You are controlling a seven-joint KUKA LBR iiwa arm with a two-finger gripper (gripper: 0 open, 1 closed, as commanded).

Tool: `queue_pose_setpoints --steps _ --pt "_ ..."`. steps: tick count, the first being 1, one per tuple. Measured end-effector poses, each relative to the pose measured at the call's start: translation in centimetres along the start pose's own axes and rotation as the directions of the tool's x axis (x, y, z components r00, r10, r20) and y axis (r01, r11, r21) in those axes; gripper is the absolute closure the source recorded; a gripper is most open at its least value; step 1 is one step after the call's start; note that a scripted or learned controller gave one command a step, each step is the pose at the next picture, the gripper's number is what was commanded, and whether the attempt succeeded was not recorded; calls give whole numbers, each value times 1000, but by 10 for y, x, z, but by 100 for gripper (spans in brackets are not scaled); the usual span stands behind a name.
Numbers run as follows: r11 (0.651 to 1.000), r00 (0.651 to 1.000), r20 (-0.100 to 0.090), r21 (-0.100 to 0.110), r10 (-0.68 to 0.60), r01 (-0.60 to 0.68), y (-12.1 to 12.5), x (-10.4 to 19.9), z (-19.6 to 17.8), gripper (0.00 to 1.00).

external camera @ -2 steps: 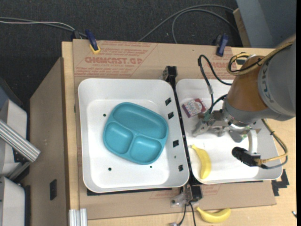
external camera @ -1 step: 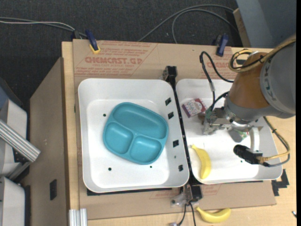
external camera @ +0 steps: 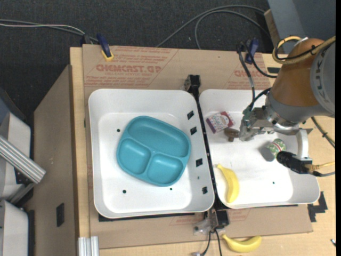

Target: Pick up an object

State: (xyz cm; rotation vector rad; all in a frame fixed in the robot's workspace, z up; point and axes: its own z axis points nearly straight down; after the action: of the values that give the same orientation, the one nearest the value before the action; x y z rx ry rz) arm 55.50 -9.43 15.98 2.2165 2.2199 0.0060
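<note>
The right bin (external camera: 256, 193) holds a purple-and-white packet (external camera: 218, 121), a small brown item (external camera: 232, 135), a yellow banana (external camera: 230, 183) near the front left corner, and a small green-and-white can (external camera: 273, 149). My gripper (external camera: 249, 131) hangs low over the bin's back middle, just right of the brown item and the packet and left of the can. It is seen from above, and nothing shows held in it. The orange-banded wrist (external camera: 295, 84) rises above it to the right.
A teal divided plate (external camera: 153, 150) lies in the left bin (external camera: 106, 196). The black divider (external camera: 201, 143) runs between the bins. A second banana (external camera: 244, 243) lies outside on the bench front. Cables (external camera: 224, 15) loop behind the bins.
</note>
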Motion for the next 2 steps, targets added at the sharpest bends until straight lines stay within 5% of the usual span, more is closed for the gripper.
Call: queue_pose_setpoints --steps 2 --pt "1000 1000 0 -2 0 0 3 0 -108 100"
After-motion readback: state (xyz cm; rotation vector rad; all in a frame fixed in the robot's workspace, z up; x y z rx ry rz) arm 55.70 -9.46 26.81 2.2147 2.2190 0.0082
